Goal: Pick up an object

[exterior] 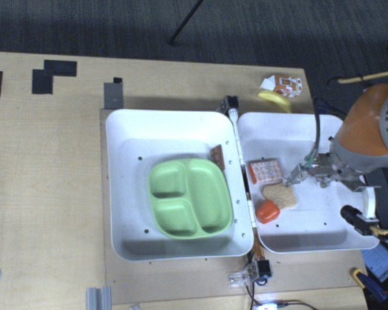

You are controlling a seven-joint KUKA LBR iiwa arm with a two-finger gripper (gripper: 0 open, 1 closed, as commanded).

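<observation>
Two white bins on tan bench, dark carpet along frame top.
Gripper (302, 174) open, unladen, right bin (323, 237); bread slice (279, 195) just below-left; green tray (189, 197) crowds left bin (126, 173).

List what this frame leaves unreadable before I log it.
- Gripper, camera view: too small and blurred to tell finger state or contact with the tan piece.
- Packet: print too small to read.
- Brown item: partly behind the green tray, identity unclear.
- Arm: cut off by the right edge.
</observation>
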